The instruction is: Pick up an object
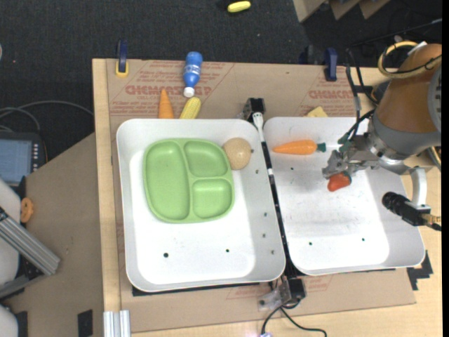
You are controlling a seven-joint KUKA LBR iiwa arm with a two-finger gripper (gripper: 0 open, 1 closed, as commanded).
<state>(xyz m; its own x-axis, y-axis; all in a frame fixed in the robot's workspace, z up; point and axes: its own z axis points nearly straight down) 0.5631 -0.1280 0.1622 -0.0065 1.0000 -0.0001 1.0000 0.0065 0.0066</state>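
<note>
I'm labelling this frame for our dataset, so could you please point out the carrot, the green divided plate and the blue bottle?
carrot (295,147): camera view, middle of its orange body.
green divided plate (165,177): camera view, floor of its large left compartment.
blue bottle (193,67): camera view, its blue body.

Green sectioned plate (188,180) in left bin (133,209), beige ball (237,152) touching its corner. Beyond the bins: blue bottle (192,73), orange cone (165,105), yellow corn (190,107). Yellow piece (239,7) on dark floor.
</note>
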